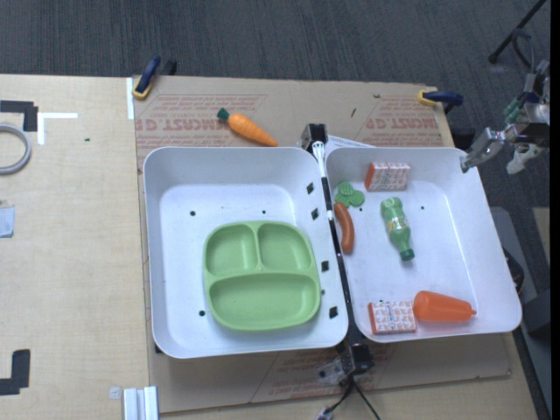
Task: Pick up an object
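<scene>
My gripper (500,138) hangs at the far right, just outside the upper right corner of the right bin (477,234), above none of the objects. Inside that bin lie a small patterned box (388,176) at the back, a green leafy toy (350,195), a brown sausage (345,227) along the left wall, a green bottle (397,227) in the middle, an orange cone-shaped carrot (444,307) and a second small box (392,317) at the front. Nothing is seen in the gripper.
The left bin (175,199) holds a green divided plate (261,275). A toy carrot (248,127) lies on the cardboard behind the bins. Clamps (146,77) (440,99) pin the cardboard's back corners. A tape ring (12,150) sits on the far left of the bench.
</scene>
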`<action>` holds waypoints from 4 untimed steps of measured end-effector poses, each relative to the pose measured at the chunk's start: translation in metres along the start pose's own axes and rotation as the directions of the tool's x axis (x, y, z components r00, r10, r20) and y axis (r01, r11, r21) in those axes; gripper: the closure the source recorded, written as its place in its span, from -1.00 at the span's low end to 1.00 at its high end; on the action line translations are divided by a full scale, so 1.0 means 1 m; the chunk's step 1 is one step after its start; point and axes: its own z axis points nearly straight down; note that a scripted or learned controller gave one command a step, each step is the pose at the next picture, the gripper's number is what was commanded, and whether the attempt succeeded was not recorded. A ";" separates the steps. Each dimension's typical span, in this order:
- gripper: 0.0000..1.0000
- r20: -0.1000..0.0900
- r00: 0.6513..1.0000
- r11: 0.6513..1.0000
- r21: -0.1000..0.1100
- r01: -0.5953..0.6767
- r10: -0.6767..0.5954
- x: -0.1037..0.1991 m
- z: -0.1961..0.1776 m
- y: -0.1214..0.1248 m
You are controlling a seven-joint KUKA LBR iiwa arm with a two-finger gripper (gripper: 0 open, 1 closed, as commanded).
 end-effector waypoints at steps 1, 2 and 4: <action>-1.00 0.000 1.000 1.000 0.000 -0.003 0.003 0.043 0.133 0.040; -1.00 -0.002 0.843 0.843 0.000 0.538 -0.538 0.068 0.199 0.024; 1.00 0.001 0.873 0.873 -0.002 0.488 -0.488 0.140 0.088 -0.004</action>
